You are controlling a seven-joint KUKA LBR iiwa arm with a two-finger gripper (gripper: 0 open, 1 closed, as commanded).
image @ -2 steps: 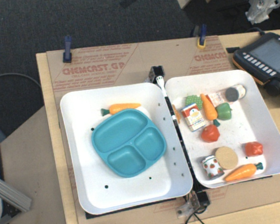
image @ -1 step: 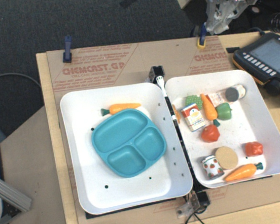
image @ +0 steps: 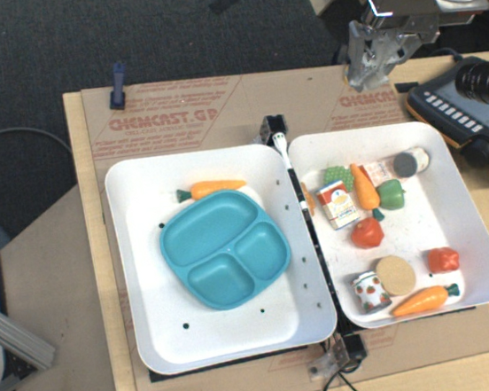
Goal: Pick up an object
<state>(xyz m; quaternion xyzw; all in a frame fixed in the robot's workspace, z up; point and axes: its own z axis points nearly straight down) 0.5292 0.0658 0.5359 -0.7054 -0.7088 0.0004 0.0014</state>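
Note:
My gripper [image: 367,68] hangs above the cardboard just behind the right bin [image: 462,197], apart from everything in it, with nothing seen in its grasp. That bin holds an orange carrot [image: 365,186], a small orange and white carton [image: 339,204], a green pepper [image: 392,194], a leafy green piece [image: 337,175], a grey can lying down [image: 409,163], a red tomato [image: 367,233], a red pepper [image: 442,260], a round tan-topped item [image: 397,275], a small patterned jar [image: 367,291] and a second carrot [image: 421,301].
The left bin [image: 135,249] holds a teal divided plate [image: 225,248] and a carrot [image: 213,187] behind it. A black hand-held control unit [image: 466,112] lies right of the right bin. A blue clip [image: 117,87] sits at the cardboard's far left corner.

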